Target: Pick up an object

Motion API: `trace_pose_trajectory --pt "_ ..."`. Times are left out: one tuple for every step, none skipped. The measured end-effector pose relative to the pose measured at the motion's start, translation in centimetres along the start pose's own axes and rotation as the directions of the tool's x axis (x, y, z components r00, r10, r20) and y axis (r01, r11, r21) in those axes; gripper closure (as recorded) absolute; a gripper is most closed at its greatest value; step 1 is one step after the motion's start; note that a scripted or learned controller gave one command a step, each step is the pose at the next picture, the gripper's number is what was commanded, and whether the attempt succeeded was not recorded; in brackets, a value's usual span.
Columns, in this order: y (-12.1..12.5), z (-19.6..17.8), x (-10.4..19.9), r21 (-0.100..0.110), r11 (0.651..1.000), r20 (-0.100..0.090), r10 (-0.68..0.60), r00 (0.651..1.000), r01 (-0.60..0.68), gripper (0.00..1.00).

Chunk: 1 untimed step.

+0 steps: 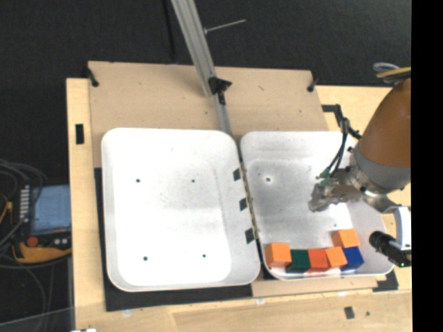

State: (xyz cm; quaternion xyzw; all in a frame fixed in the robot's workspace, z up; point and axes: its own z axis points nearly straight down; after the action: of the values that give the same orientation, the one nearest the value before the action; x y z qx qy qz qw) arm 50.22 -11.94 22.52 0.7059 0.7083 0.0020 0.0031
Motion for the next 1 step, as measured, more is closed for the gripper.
trace_pose_trajectory --pt "0.22 -5.36 -0.07 0.000 1.000 0.000 -0.002 1.000 0.002 1.00"
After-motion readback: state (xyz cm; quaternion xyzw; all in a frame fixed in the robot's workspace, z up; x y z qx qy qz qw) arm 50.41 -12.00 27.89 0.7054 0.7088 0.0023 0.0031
